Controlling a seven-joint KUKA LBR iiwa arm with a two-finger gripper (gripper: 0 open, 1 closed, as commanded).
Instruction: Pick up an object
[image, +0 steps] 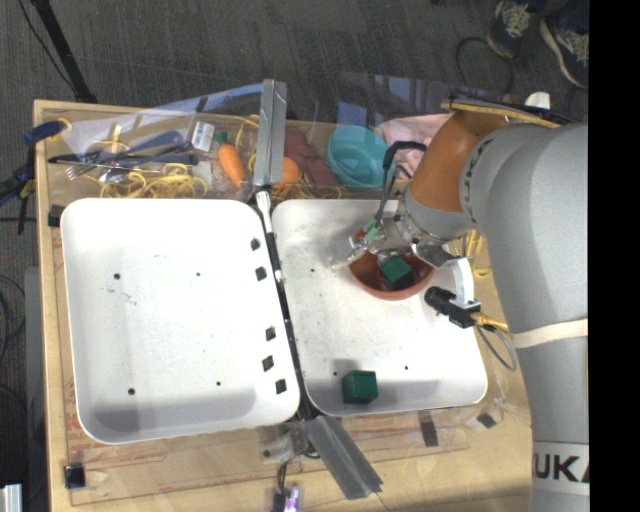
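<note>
In the right bin (330, 330) a red-brown bowl (385, 285) lies near the far right side, with a dark green block (396, 270) inside it. A second green cube (359, 386) rests near the bin's front edge. My gripper (378, 243) hangs low over the bowl's far rim, right beside the block in the bowl. The grey arm with its orange band (445, 160) comes down from the right and hides the bin's far right corner.
The left bin (160, 320) sits beside the right one, past a dark divider (275, 300). Behind the bins lie a teal bowl (357, 155), an orange carrot (231, 163) and yellow clutter (150, 180). A black plug (450, 305) hangs off the arm over the right bin.
</note>
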